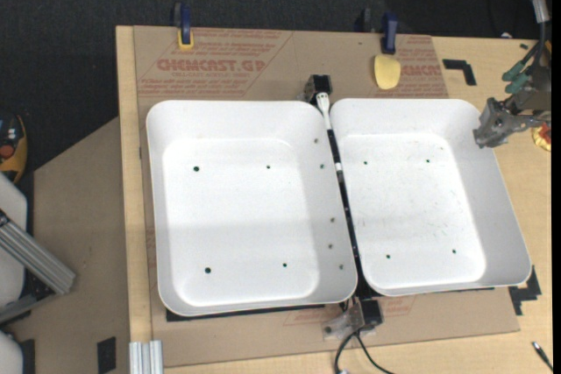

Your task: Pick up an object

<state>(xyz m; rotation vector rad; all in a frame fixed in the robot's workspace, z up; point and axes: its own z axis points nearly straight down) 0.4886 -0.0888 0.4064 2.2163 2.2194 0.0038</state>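
Two shallow white bins sit side by side on a brown board. The left bin shows a bare white floor with a few small dark dots. The right bin has the same dots and faint grey scuffs. A small pale yellow rounded piece lies on the board just behind the right bin, below a blue clamp.
A second blue clamp holds the board's back left edge. A grey metal clamp grips the right bin's far right corner, with green-tinted hardware above it. A black bracket and cables run along the seam between the bins.
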